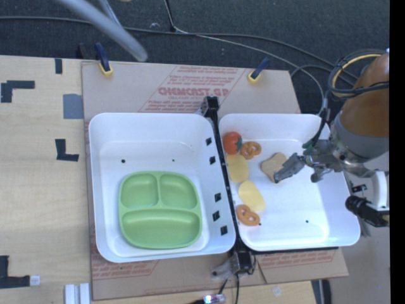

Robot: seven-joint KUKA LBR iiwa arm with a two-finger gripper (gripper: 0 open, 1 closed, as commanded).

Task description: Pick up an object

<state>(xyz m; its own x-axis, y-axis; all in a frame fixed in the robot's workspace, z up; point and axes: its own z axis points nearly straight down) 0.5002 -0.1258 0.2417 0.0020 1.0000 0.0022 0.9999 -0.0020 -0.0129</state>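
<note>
Gripper [286, 170], grip state unclear, hovers in right bin [316, 233] beside tan piece [273, 164].

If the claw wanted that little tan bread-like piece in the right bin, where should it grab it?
Probably across its narrower middle, coming straight down from above. The tan piece lies flat on the right bin floor, apart from the pretzel and yellow chips, so its sides look free. The claw hangs just beside it.

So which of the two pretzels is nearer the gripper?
The upper pretzel, beside the tomato. The other pretzel lies toward the bin's front, farther from the gripper.
</note>
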